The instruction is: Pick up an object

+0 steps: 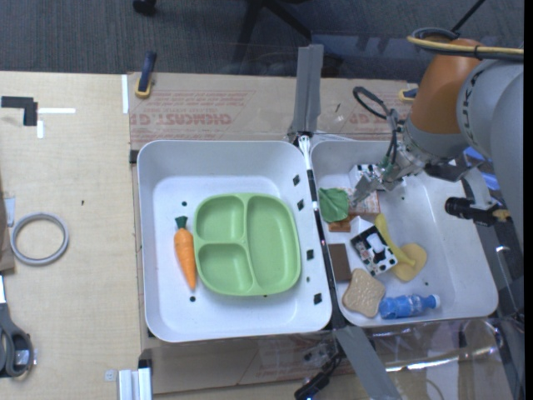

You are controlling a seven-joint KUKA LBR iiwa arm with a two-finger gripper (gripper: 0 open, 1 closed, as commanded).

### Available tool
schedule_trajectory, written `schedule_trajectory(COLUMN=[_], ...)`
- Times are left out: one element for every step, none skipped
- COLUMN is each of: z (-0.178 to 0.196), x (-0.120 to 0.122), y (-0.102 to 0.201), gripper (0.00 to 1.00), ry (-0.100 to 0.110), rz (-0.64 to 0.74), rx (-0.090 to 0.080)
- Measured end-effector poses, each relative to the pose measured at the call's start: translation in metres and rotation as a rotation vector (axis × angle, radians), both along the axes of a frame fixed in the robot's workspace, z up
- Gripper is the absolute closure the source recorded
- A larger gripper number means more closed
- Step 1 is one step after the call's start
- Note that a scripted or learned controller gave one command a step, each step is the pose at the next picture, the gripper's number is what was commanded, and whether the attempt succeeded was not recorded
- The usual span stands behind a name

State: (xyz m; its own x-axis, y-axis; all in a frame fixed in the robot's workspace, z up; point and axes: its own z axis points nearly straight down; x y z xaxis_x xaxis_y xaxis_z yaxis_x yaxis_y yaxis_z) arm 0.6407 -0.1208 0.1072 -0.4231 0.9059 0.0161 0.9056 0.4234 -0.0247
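Observation:
My gripper [363, 192] hangs low in the right bin [454, 261], at its back left, just right of a green leaf [336, 202]. A small reddish-brown piece [341, 223] lies under the leaf's front edge. In front of the gripper lie a black-and-white patterned block [373, 251], a yellow banana [382, 227], a yellow lump [410, 262], a dark brown bar [339, 261], a slice of toast [362, 294] and a blue bottle [408, 305]. Nothing shows clearly in the gripper's grasp.
The left bin [158, 307] holds a green divided plate [248, 244] with a toy carrot [186, 252] beside it on the left. On the bench to the left lie a grey tape ring [37, 238] and scissors [12, 352]. A blue-handled tool [147, 73] rests behind the bins.

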Motion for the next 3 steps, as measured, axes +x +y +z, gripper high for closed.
schedule_trajectory(z=[0.012,0.002,0.002], x=[0.002,0.01,0.01], y=[-0.011,-0.009,-0.011], gripper=[1.0,1.0,0.0], ry=[-0.021,0.008,0.007], rz=[-0.003,-0.454,-0.457], rx=[-0.024,-0.011,-0.014])
